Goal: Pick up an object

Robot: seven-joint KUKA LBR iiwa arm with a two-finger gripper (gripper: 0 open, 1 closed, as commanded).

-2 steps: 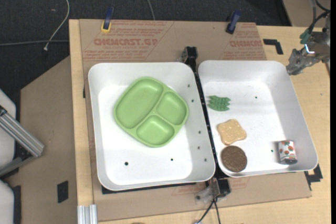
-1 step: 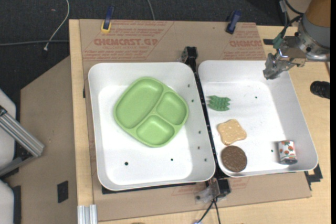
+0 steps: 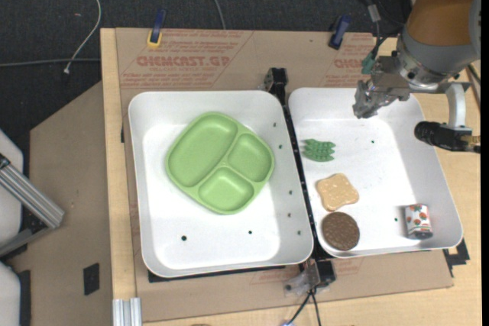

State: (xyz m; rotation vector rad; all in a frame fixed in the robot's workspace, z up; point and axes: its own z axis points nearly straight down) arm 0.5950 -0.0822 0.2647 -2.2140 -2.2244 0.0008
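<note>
End effector hangs over the far part of the right bin; finger state cannot be told. Green toy vegetable lies nearest, beside the bin's left wall; toast slice, brown disc and small can lie well apart, toward the near edge.

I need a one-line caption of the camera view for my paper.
Gripper above the right bin, which holds green toy, toast, brown disc and small can; green divided plate in left bin.
</note>
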